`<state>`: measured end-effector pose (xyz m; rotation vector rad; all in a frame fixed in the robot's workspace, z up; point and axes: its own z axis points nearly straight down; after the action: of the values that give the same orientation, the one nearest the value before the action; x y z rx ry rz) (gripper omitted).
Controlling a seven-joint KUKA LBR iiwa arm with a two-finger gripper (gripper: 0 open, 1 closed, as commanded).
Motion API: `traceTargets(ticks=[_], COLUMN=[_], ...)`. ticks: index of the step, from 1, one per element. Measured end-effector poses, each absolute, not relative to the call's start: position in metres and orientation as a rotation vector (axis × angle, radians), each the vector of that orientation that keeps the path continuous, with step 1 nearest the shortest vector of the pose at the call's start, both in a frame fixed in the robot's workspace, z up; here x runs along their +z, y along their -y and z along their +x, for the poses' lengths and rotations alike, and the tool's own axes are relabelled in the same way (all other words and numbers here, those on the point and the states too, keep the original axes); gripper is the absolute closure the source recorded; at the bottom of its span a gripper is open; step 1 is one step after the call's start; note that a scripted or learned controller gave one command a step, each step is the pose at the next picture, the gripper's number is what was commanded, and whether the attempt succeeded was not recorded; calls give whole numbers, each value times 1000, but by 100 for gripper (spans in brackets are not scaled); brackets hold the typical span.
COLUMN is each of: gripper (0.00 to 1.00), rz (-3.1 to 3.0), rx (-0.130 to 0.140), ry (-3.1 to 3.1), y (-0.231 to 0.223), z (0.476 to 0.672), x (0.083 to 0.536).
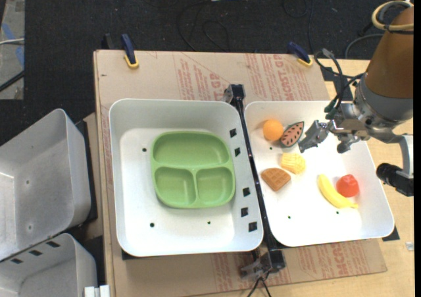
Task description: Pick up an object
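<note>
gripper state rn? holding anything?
Gripper: cannot be told from this view. It sits over the right bin beside the watermelon slice, with no object visibly in its grasp.

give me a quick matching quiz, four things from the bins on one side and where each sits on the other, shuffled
Things:
1. green tray
2. orange
3. banana
4. waffle piece

Places:
A. right bin, touching the red toy
B. left bin, in the middle
C. right bin, near the divider, below the yellow corn
D. right bin, far side, beside the watermelon slice

Pairs: 1-B, 2-D, 3-A, 4-C
</note>
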<state>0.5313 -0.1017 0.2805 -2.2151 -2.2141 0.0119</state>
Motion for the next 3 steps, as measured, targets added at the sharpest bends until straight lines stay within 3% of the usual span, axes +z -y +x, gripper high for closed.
traceTargets(ticks=[1, 3], gripper=[0, 0], rz=[-2219, -2221], rx=[1, 6], ry=[2223, 2215], y=[102, 95], z=[533, 530], x=[286, 175])
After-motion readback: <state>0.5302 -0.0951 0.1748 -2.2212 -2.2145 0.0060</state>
